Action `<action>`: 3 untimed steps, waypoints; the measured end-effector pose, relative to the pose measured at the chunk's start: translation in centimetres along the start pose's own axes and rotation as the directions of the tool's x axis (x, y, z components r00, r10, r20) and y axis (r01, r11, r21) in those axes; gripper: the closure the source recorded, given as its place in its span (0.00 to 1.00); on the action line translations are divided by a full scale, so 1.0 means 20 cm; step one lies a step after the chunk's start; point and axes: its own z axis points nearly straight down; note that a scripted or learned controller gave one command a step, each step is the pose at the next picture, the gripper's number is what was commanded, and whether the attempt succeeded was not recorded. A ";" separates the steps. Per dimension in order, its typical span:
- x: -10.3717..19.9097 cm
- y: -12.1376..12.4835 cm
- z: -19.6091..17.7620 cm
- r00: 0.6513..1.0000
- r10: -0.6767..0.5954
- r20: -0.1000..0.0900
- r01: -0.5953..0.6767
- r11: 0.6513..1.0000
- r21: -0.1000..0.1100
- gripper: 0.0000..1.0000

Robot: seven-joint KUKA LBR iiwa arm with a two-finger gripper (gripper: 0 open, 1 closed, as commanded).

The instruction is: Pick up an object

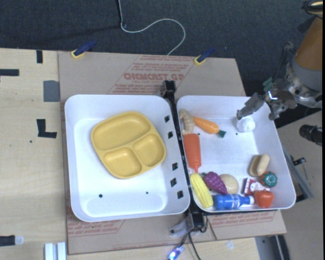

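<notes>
My gripper [258, 112] hangs over the far right corner of the right bin [279, 145], its two grey fingers spread open with nothing between them. A small white object [246, 125] lies in the bin just below the left fingertip. Further items lie in this bin: an orange carrot [207, 125], a long red-orange piece [192, 149], a corn cob [201, 190], purple grapes [215, 182], a blue bottle [231, 201], a bread roll [259, 165] and a red tomato [264, 198].
The left bin [78, 161] holds a yellow divided plate [129, 144]. Both bins rest on a cardboard sheet [151, 75]. A white cable [151, 26] loops behind the bins. Black clips join the bins along the middle wall [176, 161].
</notes>
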 end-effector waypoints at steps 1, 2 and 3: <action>0.30 -0.41 -0.32 1.000 -0.004 -0.002 0.004 1.000 -0.005 0.00; 0.29 -0.40 -0.35 1.000 -0.002 0.000 0.002 1.000 0.000 1.00; 0.71 -0.51 -0.09 1.000 -0.007 -0.003 0.007 1.000 0.008 1.00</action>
